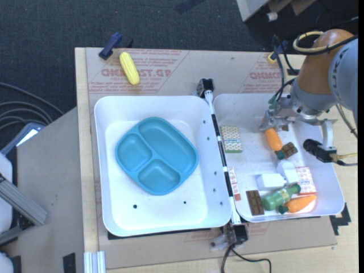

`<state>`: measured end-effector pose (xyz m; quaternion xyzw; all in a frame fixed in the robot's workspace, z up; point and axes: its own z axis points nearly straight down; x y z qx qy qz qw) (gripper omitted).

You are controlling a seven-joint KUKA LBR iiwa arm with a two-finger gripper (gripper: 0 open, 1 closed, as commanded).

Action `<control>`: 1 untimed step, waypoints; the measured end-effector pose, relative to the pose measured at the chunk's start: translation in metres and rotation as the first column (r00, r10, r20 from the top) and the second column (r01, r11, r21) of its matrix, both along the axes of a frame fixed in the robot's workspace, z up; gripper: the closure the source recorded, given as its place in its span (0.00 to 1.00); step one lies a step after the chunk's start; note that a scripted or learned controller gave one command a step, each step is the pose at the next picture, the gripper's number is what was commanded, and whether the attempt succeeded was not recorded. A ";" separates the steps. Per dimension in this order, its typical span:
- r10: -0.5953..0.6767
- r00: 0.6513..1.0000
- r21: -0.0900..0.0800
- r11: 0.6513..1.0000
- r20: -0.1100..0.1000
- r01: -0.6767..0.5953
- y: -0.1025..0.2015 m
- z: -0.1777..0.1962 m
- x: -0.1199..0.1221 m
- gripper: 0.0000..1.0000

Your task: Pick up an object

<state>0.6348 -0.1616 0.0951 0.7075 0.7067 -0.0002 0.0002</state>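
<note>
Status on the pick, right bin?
Gripper low in right white bin, directly above orange carrot-shaped toy. Grasp unconfirmed. Small brown block crowds the carrot's lower end.

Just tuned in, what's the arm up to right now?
The arm's hand is down in the right bin, right over the upper end of an orange carrot-like piece. I can't tell whether it has a grip. The other items sit near the bin's front, and the blue divided plate lies in the left bin.
</note>
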 end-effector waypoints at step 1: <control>0.002 1.000 0.001 1.000 0.002 -0.002 0.053 0.016 0.027 1.00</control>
